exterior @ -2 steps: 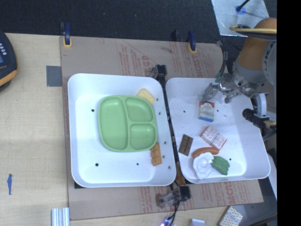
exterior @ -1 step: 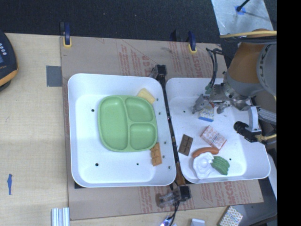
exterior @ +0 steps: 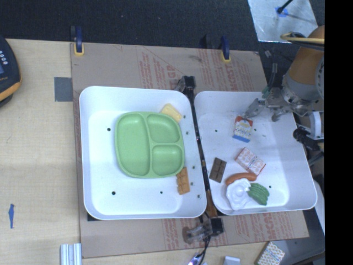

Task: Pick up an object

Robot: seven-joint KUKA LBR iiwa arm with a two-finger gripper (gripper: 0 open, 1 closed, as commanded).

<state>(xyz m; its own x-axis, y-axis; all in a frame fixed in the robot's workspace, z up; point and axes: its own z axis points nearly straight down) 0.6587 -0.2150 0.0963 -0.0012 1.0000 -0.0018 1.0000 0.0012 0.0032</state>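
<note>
— Holding what, the left bin (exterior: 94, 148)?
— Green plate (exterior: 149, 144), smooth plastic with three wells.
— Right bin (exterior: 292, 164)?
— Small carton (exterior: 242, 129), pink box (exterior: 250, 160), brown bar (exterior: 218, 169), toy food. Gripper (exterior: 268, 107) upper right, fingers apart, carton just beside them.

You have two smooth, glossy white plastic bins (exterior: 91, 148), a matt green plastic divided plate (exterior: 149, 144), and a rough brown cardboard sheet (exterior: 138, 65) on your pale wood-look bench (exterior: 33, 164).
</note>
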